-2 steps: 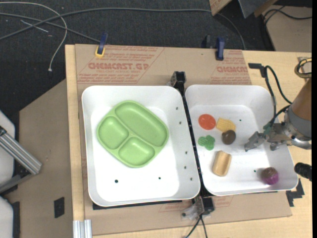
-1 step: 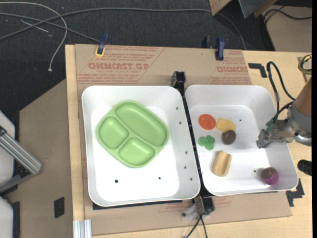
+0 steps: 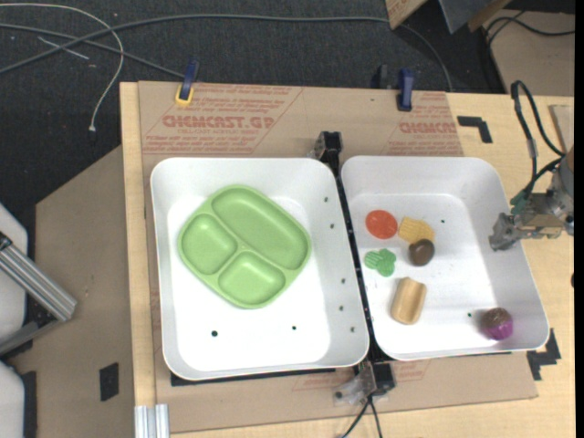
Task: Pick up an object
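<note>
Hanging at the right bin's (image 3: 456, 176) three o'clock rim, the jaws (image 3: 505, 235) are cut off and blurred; I cannot tell their state. Small toys cluster inside: orange disc (image 3: 381, 224), tan cylinder (image 3: 408, 300), purple piece (image 3: 496, 323). Cardboard (image 3: 219, 117) reads "CHEMCAST".

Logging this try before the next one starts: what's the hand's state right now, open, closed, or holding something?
Hand: at the right bin's right rim, nothing visibly held; open or closed cannot be told.
</note>
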Action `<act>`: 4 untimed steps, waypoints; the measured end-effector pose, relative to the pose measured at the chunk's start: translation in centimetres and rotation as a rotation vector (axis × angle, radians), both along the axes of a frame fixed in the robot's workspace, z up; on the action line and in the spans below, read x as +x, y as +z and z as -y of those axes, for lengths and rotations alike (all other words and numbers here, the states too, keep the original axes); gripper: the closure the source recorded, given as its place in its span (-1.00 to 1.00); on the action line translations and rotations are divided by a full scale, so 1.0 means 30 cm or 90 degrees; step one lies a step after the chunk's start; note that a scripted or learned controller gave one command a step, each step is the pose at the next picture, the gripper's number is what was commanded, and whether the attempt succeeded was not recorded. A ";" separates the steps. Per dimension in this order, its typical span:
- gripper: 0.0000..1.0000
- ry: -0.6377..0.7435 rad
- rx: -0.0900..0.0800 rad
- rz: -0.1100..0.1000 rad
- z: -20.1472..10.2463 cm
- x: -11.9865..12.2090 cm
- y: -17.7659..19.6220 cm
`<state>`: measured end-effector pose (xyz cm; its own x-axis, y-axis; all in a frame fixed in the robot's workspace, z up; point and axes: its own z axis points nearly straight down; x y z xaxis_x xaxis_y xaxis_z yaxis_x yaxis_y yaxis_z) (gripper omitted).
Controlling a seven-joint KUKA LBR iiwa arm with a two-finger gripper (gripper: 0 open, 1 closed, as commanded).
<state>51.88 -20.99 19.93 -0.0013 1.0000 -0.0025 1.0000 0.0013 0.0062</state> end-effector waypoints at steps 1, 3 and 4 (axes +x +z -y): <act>1.00 0.000 0.001 -0.002 0.001 0.003 0.055; 1.00 0.003 0.003 -0.002 -0.333 0.087 0.071; 1.00 0.004 0.003 -0.002 -0.512 0.114 0.111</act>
